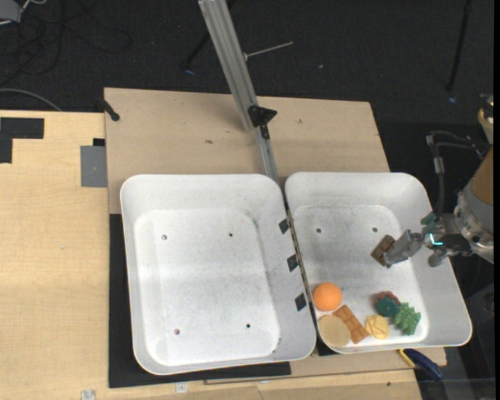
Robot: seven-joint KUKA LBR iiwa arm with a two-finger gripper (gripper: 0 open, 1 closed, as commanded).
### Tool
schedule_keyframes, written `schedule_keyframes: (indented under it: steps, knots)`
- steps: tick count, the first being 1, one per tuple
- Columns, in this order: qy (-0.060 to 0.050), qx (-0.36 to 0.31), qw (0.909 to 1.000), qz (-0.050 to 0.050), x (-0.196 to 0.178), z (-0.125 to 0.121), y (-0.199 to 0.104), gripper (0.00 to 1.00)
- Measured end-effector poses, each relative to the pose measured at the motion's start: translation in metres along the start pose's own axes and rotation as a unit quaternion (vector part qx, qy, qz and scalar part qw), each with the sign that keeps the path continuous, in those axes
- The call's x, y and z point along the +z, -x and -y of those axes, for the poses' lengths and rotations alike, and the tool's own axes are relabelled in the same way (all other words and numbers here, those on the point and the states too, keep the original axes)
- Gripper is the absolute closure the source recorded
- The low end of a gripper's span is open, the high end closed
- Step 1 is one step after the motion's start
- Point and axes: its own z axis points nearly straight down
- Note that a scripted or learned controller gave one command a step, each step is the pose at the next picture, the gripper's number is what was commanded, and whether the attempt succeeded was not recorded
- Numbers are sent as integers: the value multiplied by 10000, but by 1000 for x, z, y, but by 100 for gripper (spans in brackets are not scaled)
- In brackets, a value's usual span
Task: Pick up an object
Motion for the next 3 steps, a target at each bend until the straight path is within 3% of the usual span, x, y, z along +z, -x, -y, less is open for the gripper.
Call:
schedule_keyframes:
  steps: [1,3]
  knots:
    - [23,13,10000,7,-2,-1,1,0]
    - [-10,9,10000,-3,118,4,4,0]
